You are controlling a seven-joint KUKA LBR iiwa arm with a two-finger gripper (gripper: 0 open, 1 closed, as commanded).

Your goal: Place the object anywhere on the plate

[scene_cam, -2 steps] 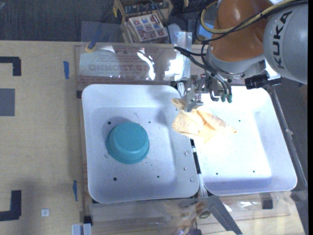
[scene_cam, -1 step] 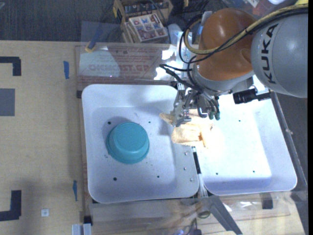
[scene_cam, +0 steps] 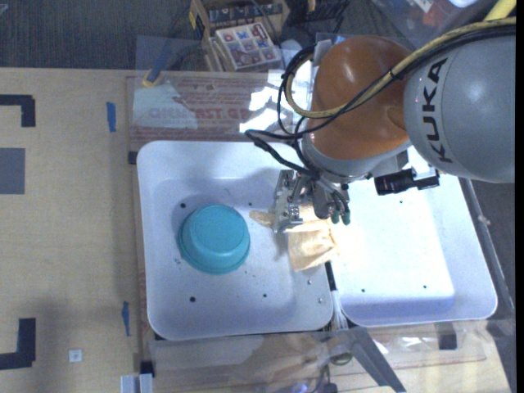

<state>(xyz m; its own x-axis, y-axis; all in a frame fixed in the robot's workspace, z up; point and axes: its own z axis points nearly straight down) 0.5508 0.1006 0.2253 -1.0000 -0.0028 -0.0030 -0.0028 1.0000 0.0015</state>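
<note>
Nearest the camera, the two white bins are sitting side by side: the left bin (scene_cam: 149, 219) and the right bin (scene_cam: 409, 256), their shared edge running toward 6 o'clock.

In the left bin, close to that shared edge, a tan, flat, crumpled-looking object (scene_cam: 312, 246) is lying on the bin floor. I am taking it as the thing to be placed. A paler scrap is poking out at about 10 o'clock from it, and it is unclear whether that is part of the same piece.

The gripper (scene_cam: 311, 218) is hovering directly over the object's far edge, at 12 o'clock from it. Whether it is clenched, released or grasping the object cannot be told here, as the wrist is hiding the contact.

At 9 o'clock from the object, well apart from it, a round blue dish (scene_cam: 214, 237) is resting in the same bin. It is probably serving as the plate.

Farther back, the grey arm (scene_cam: 467, 113) with its orange band (scene_cam: 356, 97) is reaching in from 3 o'clock.

The pickup appears to be the step in hand. The next move is likely calling for a secure grasp, a lift, then travel toward 9 o'clock over the dish.
</note>
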